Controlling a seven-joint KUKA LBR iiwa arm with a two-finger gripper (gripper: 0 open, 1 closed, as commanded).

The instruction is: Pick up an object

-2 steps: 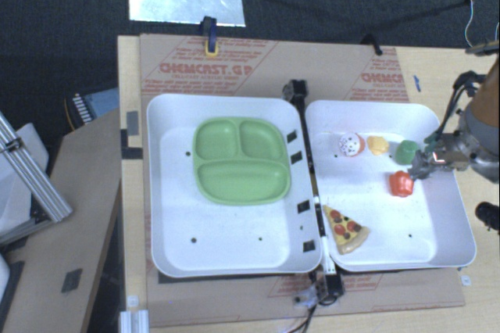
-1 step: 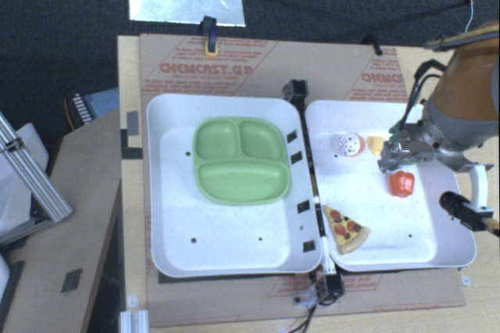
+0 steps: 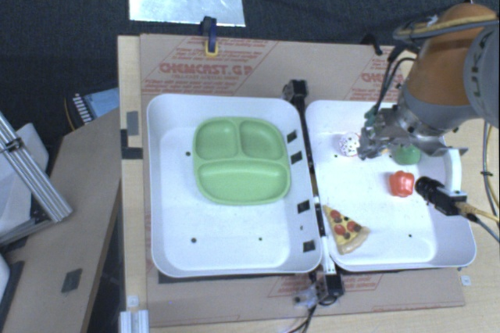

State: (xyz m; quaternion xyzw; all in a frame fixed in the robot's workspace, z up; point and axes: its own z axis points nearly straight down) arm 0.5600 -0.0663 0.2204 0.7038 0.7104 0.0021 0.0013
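Note:
My gripper (image 3: 366, 145) hangs low over the back of the right bin (image 3: 383, 249), with the arm's grey and orange wrist above it. A small white and pink object (image 3: 348, 143) lies just left of the gripper, touching or nearly touching it. A green object (image 3: 406, 155) peeks out from under the wrist on the right. In front of that lies a red object (image 3: 401, 183). A toy pizza slice (image 3: 345, 230) rests near the bin's front left corner.
The left bin (image 3: 168, 238) holds a green divided plate (image 3: 241, 159). A black clip divider (image 3: 306, 167) runs between the two bins. A black part of the arm with a cable (image 3: 437, 195) juts over the right bin's right side.

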